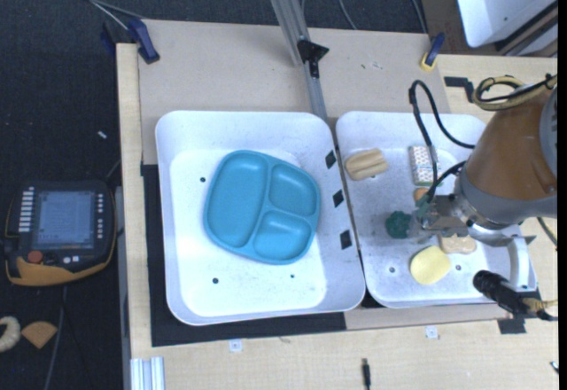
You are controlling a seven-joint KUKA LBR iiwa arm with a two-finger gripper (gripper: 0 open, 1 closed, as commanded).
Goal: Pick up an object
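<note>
Robot arm (509,158) reaching into right bin (376,127), claw (434,222) low among small items, grip state cannot tell, yellow lump (430,266) just near it, green piece (398,223) left, blue tray (262,205) in left bin (177,136)

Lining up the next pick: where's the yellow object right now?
The yellow object lies in the right bin, near its front edge, just below the gripper and right of the dark green object.
</note>
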